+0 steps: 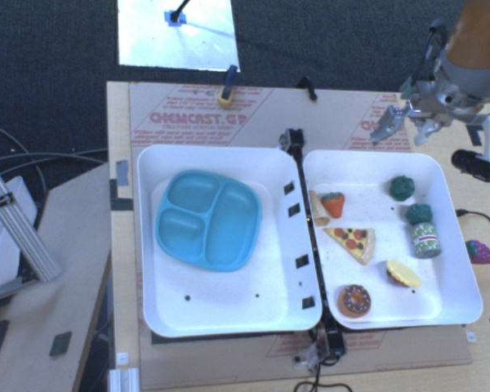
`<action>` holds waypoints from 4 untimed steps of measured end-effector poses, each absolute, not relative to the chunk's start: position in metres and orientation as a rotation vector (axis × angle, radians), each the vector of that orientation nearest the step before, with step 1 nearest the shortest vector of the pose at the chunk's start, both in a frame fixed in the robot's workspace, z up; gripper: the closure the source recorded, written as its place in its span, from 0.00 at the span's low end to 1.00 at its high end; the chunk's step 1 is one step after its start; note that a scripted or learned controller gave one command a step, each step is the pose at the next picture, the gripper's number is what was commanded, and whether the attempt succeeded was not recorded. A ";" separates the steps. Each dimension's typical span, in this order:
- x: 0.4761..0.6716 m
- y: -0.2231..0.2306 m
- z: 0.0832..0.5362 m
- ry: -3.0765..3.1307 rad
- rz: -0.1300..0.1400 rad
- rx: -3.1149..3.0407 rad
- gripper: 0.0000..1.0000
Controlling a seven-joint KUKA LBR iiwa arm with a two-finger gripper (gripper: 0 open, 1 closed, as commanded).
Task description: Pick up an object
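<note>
A: What sits in the right bin (461,243)?

B: Small toy foods on smooth white plastic. A pizza slice (352,242) lies near the middle, a flat wedge with its long axis running across the frame, tip toward the left, crust toward the right. Above it is a strawberry (334,204), and along the left wall a pale cone (318,208) runs up and down the frame. A round chocolate donut (354,300) rests at the lower left, and a yellow bun-like piece (403,273) at the lower right.

A: And the right side?

B: Two bumpy dark green lumps (403,188), one below the other, then a small can (425,240) with a green and white label.

A: The left bin (147,219)?

B: It holds a glossy blue divided plate (207,220) with rounded corners.

A: The gripper (400,122)?

B: It hovers at the upper right, above the bin's far rim, its metal fingers spread apart, nothing between them.
</note>
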State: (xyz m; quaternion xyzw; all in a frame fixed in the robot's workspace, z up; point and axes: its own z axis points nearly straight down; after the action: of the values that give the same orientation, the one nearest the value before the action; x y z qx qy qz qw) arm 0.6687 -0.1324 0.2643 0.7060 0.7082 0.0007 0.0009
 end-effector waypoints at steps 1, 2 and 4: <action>0.616 -0.023 0.179 2.242 -0.004 2.215 0.00; 0.579 -0.046 0.184 2.221 -0.003 2.224 0.00; 0.541 -0.090 0.087 2.218 0.004 2.215 0.00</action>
State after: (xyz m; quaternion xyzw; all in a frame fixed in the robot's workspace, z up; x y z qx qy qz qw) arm 0.5415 -0.0898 0.0873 0.7065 0.7077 0.0012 0.0035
